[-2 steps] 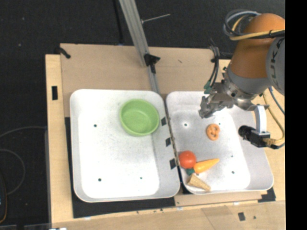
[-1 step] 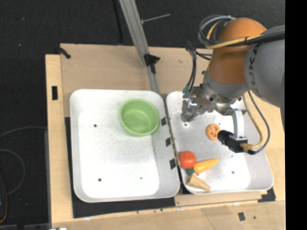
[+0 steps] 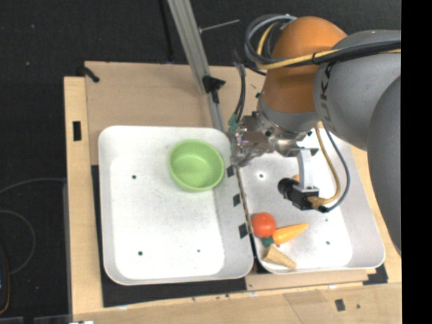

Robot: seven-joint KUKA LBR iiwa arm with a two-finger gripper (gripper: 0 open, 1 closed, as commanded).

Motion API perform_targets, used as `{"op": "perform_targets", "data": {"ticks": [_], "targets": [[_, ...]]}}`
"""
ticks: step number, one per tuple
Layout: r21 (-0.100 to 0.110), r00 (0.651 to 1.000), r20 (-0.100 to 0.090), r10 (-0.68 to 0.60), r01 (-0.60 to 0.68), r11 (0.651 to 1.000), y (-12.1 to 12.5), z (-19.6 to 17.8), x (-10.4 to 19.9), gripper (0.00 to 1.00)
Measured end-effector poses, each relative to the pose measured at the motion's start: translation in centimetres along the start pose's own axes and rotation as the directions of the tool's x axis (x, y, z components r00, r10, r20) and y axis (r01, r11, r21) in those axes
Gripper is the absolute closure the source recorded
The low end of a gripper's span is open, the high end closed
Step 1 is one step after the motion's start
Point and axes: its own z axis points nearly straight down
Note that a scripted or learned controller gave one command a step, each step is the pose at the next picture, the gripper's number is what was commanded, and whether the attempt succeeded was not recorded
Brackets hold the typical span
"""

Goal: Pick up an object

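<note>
**A:** Where do you see the arm (image 3: 337,66)?

**B:** You see it reaching in from the right, its orange band (image 3: 300,52) above the far part of the right bin (image 3: 361,248). The gripper (image 3: 244,147) hangs below the wrist, over the strip where the two bins meet, near the far end of that strip.

**A:** Can you tell how the tool stands?

**B:** No, you cannot tell from this slant; the wrist hides too much. Nothing shows clamped in it.

**A:** And the things to pick?

**B:** In the right bin, at its near left corner, you find a red tomato (image 3: 263,224), an orange carrot (image 3: 290,233) touching it on its right, and a tan wedge (image 3: 280,258) just beside them toward the near rim. All three lie well apart from the gripper. A black cable fitting (image 3: 300,193) hangs over the middle of that bin.

**A:** The left bin (image 3: 135,248)?

**B:** You see a green bowl (image 3: 196,165) sitting upright near its far right corner, close to the gripper but apart from it.
</note>
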Motion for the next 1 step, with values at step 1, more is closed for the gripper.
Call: {"op": "perform_targets", "data": {"ticks": [1], "targets": [[0.001, 1.000, 0.000, 0.001, -0.001, 1.000, -0.24, -0.08, 4.60, 1.00]]}}
